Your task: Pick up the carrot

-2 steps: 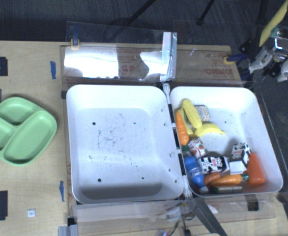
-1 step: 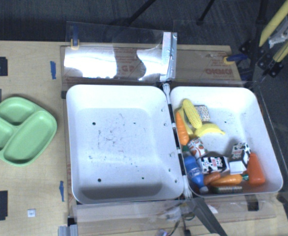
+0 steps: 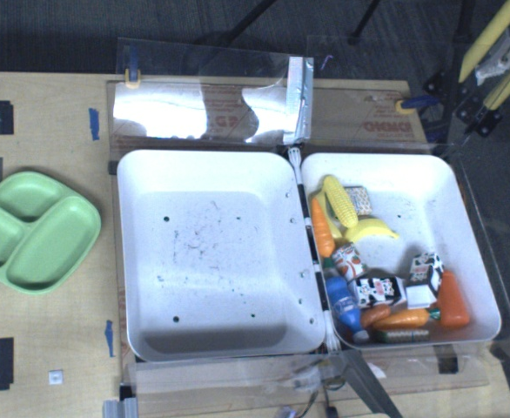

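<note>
Carrot [image 3: 322, 226] lies along right bin [image 3: 464, 225] left wall, beside corn [image 3: 338, 200].

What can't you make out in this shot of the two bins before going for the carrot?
- Long orange carrot: lies along the right white bin's left wall, its upper end tucked under the yellow corn cob.
- Other orange pieces at the bottom: partly covered by small printed cartons; too small to identify.
- Blue object: partly buried, shape unclear.
- Carton labels: too small to read.
</note>
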